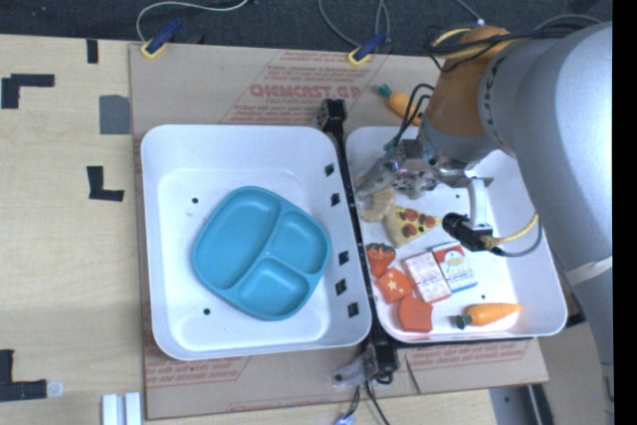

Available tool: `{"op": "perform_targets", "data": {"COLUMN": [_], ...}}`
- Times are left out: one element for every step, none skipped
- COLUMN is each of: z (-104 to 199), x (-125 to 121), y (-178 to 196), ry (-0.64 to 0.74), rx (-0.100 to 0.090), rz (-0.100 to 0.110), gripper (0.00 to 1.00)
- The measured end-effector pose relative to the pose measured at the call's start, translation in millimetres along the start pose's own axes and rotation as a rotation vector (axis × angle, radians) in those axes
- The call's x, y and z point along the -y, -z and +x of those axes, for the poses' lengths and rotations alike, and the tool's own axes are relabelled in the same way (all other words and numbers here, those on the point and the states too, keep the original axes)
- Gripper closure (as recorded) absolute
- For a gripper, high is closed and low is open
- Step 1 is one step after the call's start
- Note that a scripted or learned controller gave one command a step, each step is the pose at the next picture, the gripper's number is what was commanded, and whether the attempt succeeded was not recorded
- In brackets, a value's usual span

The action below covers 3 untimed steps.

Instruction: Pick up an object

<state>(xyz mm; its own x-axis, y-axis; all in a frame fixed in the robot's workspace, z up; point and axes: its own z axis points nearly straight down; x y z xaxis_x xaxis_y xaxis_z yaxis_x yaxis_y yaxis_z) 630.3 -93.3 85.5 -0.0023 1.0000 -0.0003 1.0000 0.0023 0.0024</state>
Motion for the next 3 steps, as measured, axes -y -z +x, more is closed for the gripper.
{"op": "perform_targets", "data": {"z": [0.1, 40.0, 99.9], "x": [0.0, -0.6, 22.5], "y": [9.7, 99.7, 104.0], "ry": [0.001, 0.000, 0.000], "rx": [0.000, -0.001, -0.001], "rz": [0.000, 0.001, 0.004], "gripper": [1.00, 1.00, 1.00]}}
